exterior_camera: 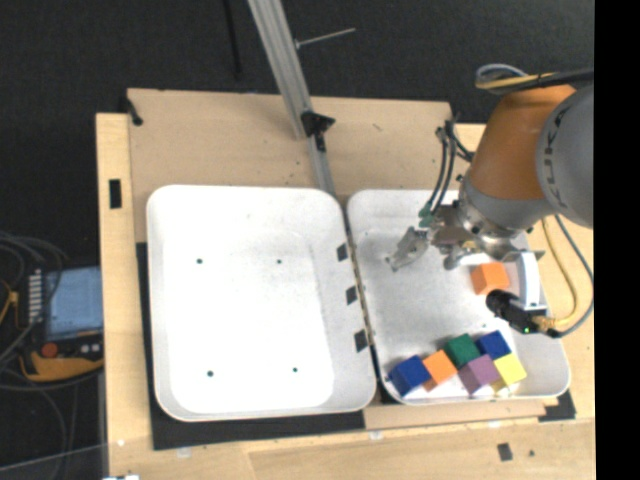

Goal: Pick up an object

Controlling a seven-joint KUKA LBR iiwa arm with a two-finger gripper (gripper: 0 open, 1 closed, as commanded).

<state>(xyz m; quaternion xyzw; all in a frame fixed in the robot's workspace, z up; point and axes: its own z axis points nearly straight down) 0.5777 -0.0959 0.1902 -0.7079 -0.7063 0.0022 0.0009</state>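
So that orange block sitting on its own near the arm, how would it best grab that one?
Probably from straight above, closing the fingers on two opposite flat sides. The lone orange block lies flat in the right bin, apart from the cluster of blocks at the near edge, so there looks to be room beside it. The gripper hangs just to its left.

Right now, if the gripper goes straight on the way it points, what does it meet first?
Probably the bare floor of the right bin: the gripper points down-left, away from the blocks. Its height is unclear.
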